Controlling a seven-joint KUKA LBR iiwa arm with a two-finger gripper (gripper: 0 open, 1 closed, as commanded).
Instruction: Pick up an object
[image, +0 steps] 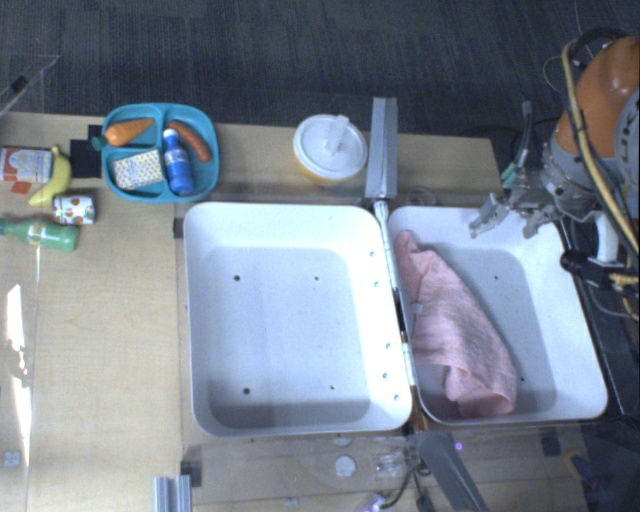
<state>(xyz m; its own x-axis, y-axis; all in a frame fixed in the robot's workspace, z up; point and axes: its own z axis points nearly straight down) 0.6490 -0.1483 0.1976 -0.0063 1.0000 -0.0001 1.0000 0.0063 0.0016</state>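
My jaws hang over the back edge of the right bin, up near its far rim, with my grey wrist and orange band rising to the right of them. 2 thin fingers splay outward, so the jaws stand open, and nothing sits between them.

The pink cloth lies crumpled in the right bin, stretched along its left side from near the back wall down to the front, where it bunches into a thicker fold. It is well apart from my jaws, lower and to the left of them.

The left bin sits just beside the right one, their rims touching along a shared middle edge.

On the wooden surface behind the left bin stands a blue divided tray holding toy food, including an orange carrot shape and a blue bottle. To its left lie a yellow banana, a small can and a green bottle. A white lidded cup on a yellow base stands behind the seam between the 2 bins.
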